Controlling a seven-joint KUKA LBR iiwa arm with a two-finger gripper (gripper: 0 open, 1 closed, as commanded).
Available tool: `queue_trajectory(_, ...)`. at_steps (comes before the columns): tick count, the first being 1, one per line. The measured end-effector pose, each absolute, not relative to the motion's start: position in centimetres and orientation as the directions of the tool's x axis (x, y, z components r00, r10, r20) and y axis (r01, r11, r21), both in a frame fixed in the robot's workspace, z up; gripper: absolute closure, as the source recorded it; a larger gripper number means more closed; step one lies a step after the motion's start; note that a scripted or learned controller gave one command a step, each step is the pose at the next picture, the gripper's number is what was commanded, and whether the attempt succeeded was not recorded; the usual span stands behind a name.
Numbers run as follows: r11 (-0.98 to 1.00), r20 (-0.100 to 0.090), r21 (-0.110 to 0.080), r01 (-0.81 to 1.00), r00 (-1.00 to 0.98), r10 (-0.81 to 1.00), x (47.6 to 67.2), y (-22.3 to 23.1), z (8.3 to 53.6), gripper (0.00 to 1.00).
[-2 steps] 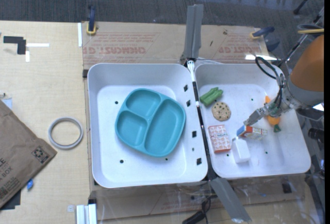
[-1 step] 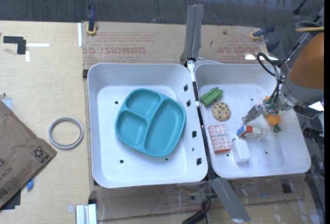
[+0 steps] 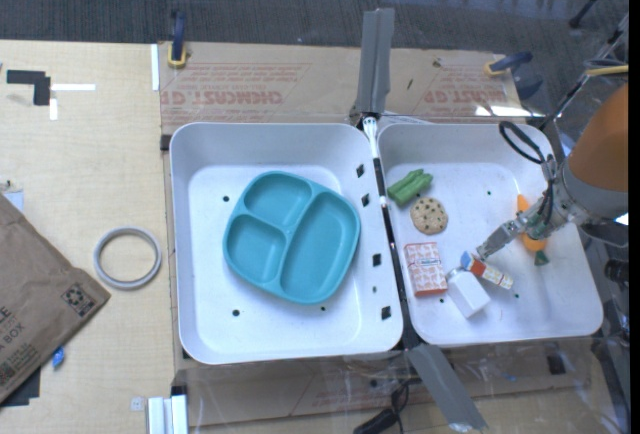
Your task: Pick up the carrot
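While one carrot [image 3: 527, 226] sits by the claw [image 3: 500, 244], its grip seems unclear; one cookie [image 3: 429, 214].

Single fixed camera above bench, looking down at slant; two shallow white plastic bins [image 3: 190, 252] side by side mid-frame; moderate distance; grey arm [image 3: 600, 162] entering from right

Hand [image 3: 519, 230] low in right bin [image 3: 590, 312], beside carrot [image 3: 533, 240], teal plate [image 3: 292, 237] left

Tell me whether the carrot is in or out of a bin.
In: the carrot lies inside the right bin, beside the gripper.
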State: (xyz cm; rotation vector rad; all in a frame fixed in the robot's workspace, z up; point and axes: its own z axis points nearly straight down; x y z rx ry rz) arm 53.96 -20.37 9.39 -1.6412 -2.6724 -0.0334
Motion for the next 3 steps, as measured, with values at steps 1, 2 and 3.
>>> queue_trajectory(1, 0.515, 0.021, 0.006, 0.857, -0.515, 0.857, 56.9, -20.6, 9.1, 0.0)
queue_trajectory(2, 0.514, 0.005, 0.008, 0.858, -0.514, 0.858, 57.1, -21.1, 10.2, 1.0)
queue_trajectory(3, 0.195, 0.0, 0.0, 0.981, -0.195, 0.981, 58.2, -15.2, 9.2, 1.0)
